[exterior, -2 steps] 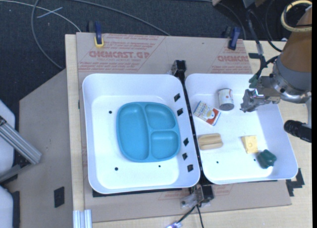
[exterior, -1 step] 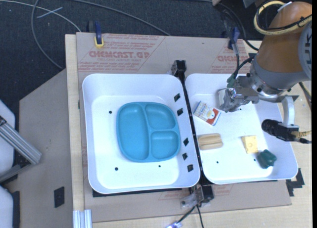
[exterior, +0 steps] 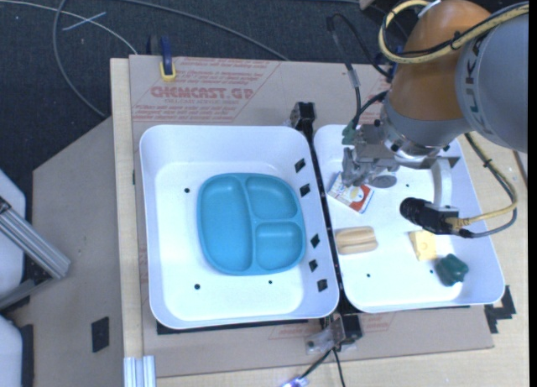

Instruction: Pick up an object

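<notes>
My gripper (exterior: 356, 177) hangs low over the upper left part of the right bin (exterior: 394, 293). Right under it lies a small red and white packet (exterior: 354, 196), partly covered by the gripper. A tan oblong block (exterior: 356, 240) rests just below the packet. A small yellow piece (exterior: 425, 246) and a dark green lump (exterior: 451, 269) lie toward the bin's lower right. I cannot make out whether anything is gripped.
The left bin (exterior: 168, 293) holds a blue divided plate (exterior: 250, 222) at its middle. A row of black clips (exterior: 312, 217) runs along the ridge between the two bins. The grey arm with its orange band (exterior: 440, 41) covers the upper right.
</notes>
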Controlling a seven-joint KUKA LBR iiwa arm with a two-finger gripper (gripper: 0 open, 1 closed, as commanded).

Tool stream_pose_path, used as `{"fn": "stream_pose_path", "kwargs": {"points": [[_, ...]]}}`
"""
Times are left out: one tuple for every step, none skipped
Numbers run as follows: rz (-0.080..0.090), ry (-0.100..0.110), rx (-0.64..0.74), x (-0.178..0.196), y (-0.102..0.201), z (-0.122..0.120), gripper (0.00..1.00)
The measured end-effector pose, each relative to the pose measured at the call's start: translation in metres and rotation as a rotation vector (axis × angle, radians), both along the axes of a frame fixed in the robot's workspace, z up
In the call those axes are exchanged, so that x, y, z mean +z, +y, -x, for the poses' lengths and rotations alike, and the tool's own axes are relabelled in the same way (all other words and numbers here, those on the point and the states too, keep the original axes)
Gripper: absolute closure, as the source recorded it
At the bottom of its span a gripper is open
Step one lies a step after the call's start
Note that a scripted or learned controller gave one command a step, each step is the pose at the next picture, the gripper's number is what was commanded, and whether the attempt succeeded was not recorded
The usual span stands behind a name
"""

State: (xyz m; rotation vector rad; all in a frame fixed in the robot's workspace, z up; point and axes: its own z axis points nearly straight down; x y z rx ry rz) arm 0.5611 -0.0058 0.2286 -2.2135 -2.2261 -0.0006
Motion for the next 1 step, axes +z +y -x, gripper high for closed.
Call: {"fn": "stream_pose_path", "kwargs": {"points": [[-0.001, 0.0, 0.001, -0.0096, 0.0603, -0.0052, 1.0]]}}
